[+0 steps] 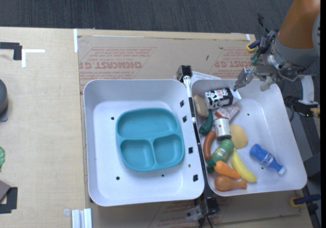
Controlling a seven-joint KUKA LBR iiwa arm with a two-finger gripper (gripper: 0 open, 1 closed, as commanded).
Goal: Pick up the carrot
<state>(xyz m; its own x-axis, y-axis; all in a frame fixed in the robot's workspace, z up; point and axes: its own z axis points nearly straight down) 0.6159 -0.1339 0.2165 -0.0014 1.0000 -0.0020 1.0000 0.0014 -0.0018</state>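
Note:
The carrot (227,170), orange with a green leafy end, lies in the near-left part of the right bin (277,120), between a green vegetable and a yellow banana. My gripper (253,80) hangs over the bin's far edge, well beyond the carrot and to its right. Its two fingers stand apart, open, with nothing between them.
Around the carrot lie a banana (243,167), a brownish drumstick-like piece (229,184), a green vegetable (222,150), an orange-red sausage shape (208,144), a blue bottle (266,159), a small can (222,127) and a black-and-white carton (219,98). The left bin holds a teal divided plate (150,138).

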